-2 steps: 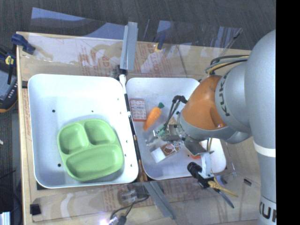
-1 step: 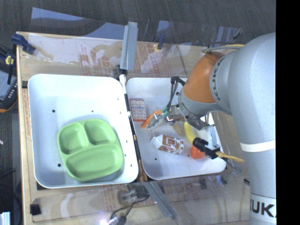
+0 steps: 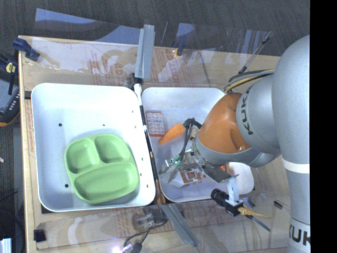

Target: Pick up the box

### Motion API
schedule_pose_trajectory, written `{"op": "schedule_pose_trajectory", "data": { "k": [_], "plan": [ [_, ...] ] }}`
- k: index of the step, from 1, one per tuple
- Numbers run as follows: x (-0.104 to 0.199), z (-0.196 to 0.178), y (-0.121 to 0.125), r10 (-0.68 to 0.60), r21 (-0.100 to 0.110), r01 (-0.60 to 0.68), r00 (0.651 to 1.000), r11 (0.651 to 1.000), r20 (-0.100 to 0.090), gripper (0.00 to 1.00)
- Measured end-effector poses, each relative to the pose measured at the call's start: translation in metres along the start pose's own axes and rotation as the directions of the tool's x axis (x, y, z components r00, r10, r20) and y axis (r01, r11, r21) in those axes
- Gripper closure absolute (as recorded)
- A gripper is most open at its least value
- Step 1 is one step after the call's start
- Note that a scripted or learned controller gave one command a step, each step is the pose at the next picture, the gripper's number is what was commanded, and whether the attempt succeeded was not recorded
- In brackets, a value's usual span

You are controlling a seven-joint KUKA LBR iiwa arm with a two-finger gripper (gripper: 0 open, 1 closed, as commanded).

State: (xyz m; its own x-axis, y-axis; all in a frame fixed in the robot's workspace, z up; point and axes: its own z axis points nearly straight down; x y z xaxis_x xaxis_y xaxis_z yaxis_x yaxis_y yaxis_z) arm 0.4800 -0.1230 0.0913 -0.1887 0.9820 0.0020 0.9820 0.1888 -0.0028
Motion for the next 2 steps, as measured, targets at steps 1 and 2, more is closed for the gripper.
{"op": "schedule_pose_trajectory", "data": {
  "k": [1,2],
  "plan": [
    [-0.084,-0.066,0.015,0.363,-0.001,-0.363,0.932,0.932,0.000,0.00],
    [-0.036,-0.018,0.075,0.138,0.001,-0.138,0.990,0.990,-0.001,0.00]
  ]
}}
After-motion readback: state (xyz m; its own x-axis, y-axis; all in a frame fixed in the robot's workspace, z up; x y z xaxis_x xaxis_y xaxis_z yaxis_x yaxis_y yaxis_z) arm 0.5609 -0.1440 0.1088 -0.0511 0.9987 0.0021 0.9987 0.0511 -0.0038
